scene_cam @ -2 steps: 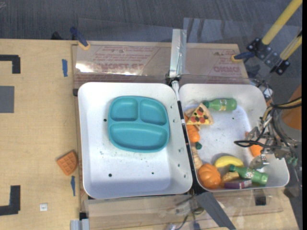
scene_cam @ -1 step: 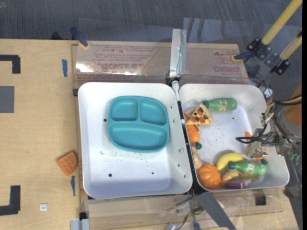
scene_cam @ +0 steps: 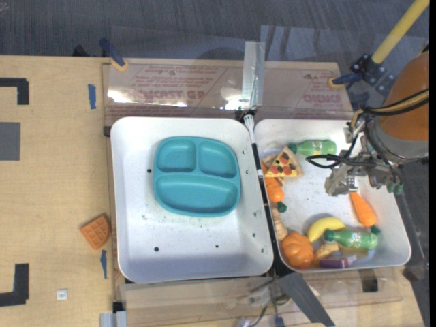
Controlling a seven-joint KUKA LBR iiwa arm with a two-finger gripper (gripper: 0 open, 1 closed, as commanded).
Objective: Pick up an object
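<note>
Leftmost, we see a small orange waffle [scene_cam: 95, 231] lying on the wooden bench [scene_cam: 48, 182], outside both bins and so out of play. Next comes the left bin [scene_cam: 136, 251], shallow and smooth white, which holds a teal plate [scene_cam: 197, 176] with three compartments, glossy plastic with rounded corners; we take it as a landing spot rather than a target. In the right bin [scene_cam: 398, 251] toy foods are heaped loosely, probably tipped in for random picking: a flat pizza slice [scene_cam: 284, 163] by the divider, a green bottle [scene_cam: 313, 147] at the back, a round pumpkin [scene_cam: 298, 248], a curved banana [scene_cam: 325, 227] and a second bottle [scene_cam: 353, 238] crowded at the front. The gripper [scene_cam: 347, 182] hangs low over this bin, just beside the top of a tapered orange carrot [scene_cam: 364, 209], which we judge the likeliest thing to pick. Cables and blur clutter the fingers, so we cannot tell whether they stand apart or together, and nothing shows between them.
</note>
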